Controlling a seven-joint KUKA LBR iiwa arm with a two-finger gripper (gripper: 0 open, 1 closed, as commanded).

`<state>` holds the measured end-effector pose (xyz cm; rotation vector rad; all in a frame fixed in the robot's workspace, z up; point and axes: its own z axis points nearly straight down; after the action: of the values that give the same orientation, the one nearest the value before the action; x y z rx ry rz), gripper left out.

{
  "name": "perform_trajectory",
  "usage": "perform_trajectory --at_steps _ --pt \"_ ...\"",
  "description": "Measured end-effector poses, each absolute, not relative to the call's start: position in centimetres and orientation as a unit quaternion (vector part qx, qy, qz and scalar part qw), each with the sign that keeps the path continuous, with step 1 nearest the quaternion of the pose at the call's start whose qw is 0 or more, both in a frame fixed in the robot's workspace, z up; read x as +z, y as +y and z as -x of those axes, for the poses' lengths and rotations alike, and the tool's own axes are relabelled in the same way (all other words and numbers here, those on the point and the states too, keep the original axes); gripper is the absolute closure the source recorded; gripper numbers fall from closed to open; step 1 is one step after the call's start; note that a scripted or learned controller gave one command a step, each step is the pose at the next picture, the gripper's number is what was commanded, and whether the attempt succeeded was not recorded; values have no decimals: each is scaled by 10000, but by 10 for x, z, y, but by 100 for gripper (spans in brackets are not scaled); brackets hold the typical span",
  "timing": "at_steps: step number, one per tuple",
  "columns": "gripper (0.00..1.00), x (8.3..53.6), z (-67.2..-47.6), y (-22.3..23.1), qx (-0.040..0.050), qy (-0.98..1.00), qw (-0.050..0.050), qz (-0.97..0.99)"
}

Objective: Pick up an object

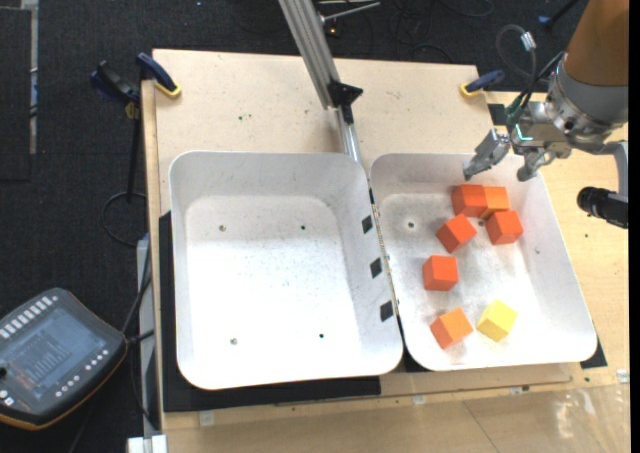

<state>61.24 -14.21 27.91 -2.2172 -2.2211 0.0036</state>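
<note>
We judge the approach step: the gripper (pixel 507 153) hovers with spread, empty fingers; next we must descend onto the nearest orange block (pixel 469 199).

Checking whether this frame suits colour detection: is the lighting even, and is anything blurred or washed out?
Camera view: light is even and soft, with faint shadows beside the blocks in the right bin; the yellow block and orange blocks stay distinct; the tool looks slightly soft; no strong glare on the left bin.

Six small blocks (pixel 457 233) — five orange-red, one yellow (pixel 497 321) — lie loosely scattered in the right bin (pixel 560 271).
</note>
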Motion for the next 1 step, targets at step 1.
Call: perform_trajectory --at_steps 1 --pt "0 281 -613 -142 1 -7080 -1 7062"
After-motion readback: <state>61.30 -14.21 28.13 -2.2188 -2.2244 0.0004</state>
